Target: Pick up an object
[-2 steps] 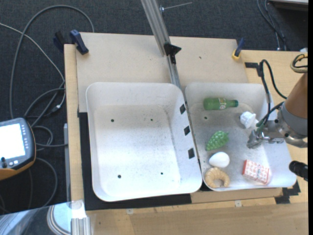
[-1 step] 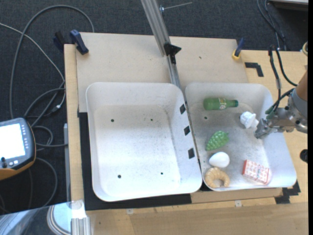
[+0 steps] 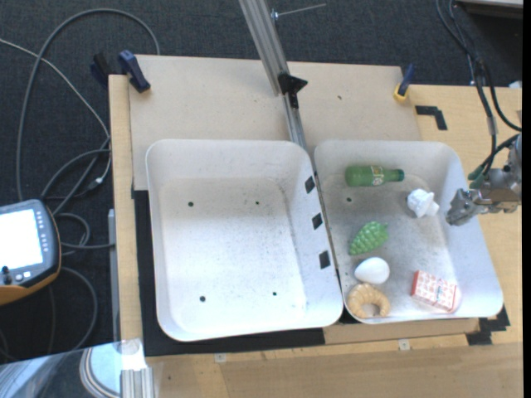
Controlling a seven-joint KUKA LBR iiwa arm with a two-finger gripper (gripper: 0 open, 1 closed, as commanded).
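The right bin (image 3: 465, 255) holds several small objects. A green bottle (image 3: 373, 175) lies on its side near the back. A white crumpled piece (image 3: 421, 203) rests right of centre, with a green bumpy object (image 3: 368, 237) to its lower left. Toward the front lie a white egg (image 3: 372, 269), a tan ring-shaped pastry (image 3: 368, 301) and a red-and-white box (image 3: 435, 291). My gripper (image 3: 461, 208) hangs at the bin's right wall, just right of the white crumpled piece and apart from it. Nothing shows in its grasp.
The left bin (image 3: 166, 222) stands beside the right one, its floor speckled. A slanted metal pole (image 3: 265, 40) rises from the back between the bins. Blue and yellow clamps (image 3: 133, 69) hold the board's back corners. Cables hang at the right.
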